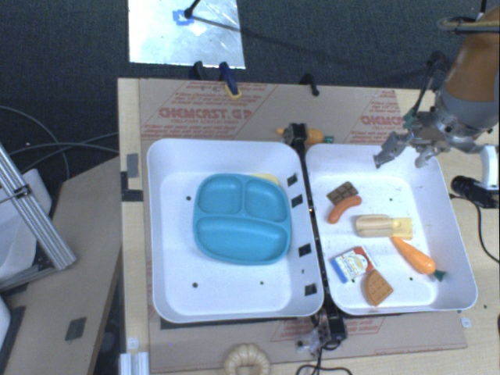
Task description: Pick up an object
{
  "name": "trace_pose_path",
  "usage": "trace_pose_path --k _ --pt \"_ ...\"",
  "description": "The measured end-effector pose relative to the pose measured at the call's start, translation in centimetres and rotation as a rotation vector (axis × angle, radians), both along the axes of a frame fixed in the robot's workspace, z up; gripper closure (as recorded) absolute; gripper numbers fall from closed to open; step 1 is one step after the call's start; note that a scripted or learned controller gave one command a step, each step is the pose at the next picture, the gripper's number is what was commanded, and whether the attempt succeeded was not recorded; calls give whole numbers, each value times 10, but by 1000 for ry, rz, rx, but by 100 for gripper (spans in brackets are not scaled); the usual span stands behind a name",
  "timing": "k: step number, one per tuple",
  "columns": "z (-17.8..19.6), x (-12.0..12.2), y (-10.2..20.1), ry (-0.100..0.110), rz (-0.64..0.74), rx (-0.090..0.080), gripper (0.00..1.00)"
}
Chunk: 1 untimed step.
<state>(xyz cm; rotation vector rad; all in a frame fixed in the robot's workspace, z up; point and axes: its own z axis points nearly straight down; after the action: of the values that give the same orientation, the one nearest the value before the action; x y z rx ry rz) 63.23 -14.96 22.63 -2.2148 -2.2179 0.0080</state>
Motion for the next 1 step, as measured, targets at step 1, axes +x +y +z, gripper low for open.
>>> trace_pose_path --k 1 --pt "6 2 0 -11 2 -2 0"
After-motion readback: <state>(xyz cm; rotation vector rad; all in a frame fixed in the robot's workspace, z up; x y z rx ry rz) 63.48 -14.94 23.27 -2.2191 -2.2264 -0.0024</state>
